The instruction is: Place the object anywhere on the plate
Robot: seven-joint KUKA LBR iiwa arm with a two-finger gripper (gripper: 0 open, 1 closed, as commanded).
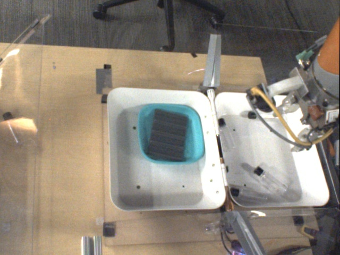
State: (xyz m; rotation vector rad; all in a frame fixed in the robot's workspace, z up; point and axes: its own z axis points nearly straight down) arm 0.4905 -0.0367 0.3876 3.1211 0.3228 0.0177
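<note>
The dark ribbed block (169, 135) lies flat on the turquoise plate (197, 140), roughly centred, with plate rim showing on every side. The plate sits in the left bin (122, 190), toward its upper half. By the look of it the placing is done, so the job now is a tidy exit: nothing should go back down into that bin and nudge the block or drag the plate.

Over in the right bin (313, 195), the arm (324, 68) hangs at the far right edge with yellow cables looping below it. The claw (311, 129) sits among those cables, well apart from the plate; whether it is released or clenched, I cannot tell. Any further move should stay high above the surface (53, 158).
</note>
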